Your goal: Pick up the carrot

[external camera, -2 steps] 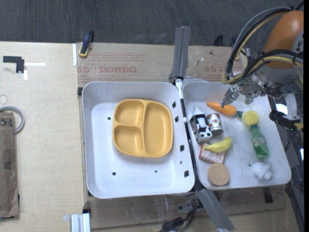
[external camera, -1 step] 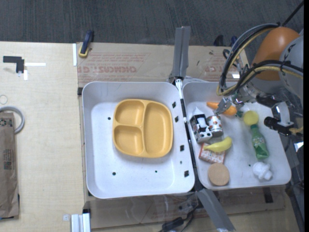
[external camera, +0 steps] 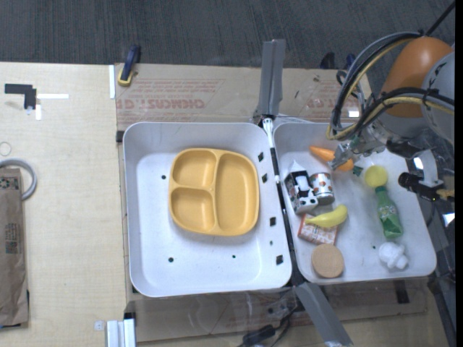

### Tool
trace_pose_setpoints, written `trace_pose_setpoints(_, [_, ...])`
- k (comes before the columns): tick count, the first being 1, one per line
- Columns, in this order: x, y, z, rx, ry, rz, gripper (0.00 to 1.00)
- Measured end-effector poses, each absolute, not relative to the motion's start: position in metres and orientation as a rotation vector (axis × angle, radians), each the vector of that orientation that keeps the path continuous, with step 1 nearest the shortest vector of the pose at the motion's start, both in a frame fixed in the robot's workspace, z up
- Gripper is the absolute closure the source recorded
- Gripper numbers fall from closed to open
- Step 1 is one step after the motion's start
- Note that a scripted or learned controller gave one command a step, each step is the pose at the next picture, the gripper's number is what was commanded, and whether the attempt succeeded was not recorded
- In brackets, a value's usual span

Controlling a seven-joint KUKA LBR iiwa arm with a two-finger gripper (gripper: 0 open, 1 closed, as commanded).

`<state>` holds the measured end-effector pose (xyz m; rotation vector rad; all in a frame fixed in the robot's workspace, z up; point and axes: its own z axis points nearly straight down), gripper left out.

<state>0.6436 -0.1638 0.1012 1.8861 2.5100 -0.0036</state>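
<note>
The carrot (external camera: 323,152) is orange and lies near the back left corner of the right bin (external camera: 423,262), pointing left. My gripper (external camera: 348,154) hangs low over the carrot's right end and hides that part of it. A bit of orange shows just below the gripper. The arm comes in from the right, with cables looping above it.
In the right bin are a small can (external camera: 312,186), a banana (external camera: 328,216) on a red packet, a brown disc (external camera: 328,262), a green bottle (external camera: 388,212), a yellow ball (external camera: 375,176) and a white lump (external camera: 394,255). The left bin (external camera: 145,259) holds a yellow divided plate (external camera: 215,191).
</note>
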Motion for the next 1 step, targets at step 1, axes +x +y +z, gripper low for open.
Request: trace_pose_setpoints(1, [0.6595,-0.1297,0.2153,2.035,2.389,-0.002,1.00])
